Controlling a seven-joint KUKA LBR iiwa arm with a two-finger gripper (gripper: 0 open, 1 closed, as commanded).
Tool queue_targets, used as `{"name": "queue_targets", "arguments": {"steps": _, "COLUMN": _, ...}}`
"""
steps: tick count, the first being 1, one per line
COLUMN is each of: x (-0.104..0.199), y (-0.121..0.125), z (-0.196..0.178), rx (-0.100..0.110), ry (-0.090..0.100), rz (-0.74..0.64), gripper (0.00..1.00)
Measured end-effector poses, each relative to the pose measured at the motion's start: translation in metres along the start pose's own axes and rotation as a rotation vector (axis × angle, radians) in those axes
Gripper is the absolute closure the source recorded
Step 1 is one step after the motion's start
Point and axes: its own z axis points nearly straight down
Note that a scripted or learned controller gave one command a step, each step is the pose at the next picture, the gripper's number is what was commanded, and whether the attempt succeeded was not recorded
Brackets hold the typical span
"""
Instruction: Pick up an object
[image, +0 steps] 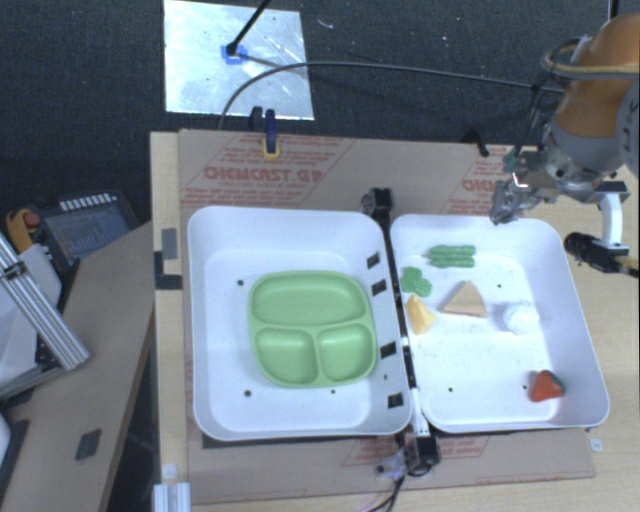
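Approach step: gripper (503, 212) hovers over right bin's (575, 300) far edge, grip state unclear. Next, descend onto green beans (451, 256).

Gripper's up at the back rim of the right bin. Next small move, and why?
Probably ease the gripper forward and left, then down over the green bean pod. It hangs above the back edge of the right bin with nothing visibly between its fingers, and the pod is the nearest item, lying apart from the other pieces.
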Motion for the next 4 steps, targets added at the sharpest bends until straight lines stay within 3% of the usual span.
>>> {"name": "queue_targets", "arguments": {"steps": 2, "x": 0.104, "y": -0.027, "z": 0.011, "rx": 0.005, "ry": 0.002, "rz": -0.003, "gripper": 1.00}}
{"name": "queue_targets", "arguments": {"steps": 4, "x": 0.196, "y": -0.075, "z": 0.008, "rx": 0.008, "ry": 0.002, "rz": -0.003, "gripper": 1.00}}
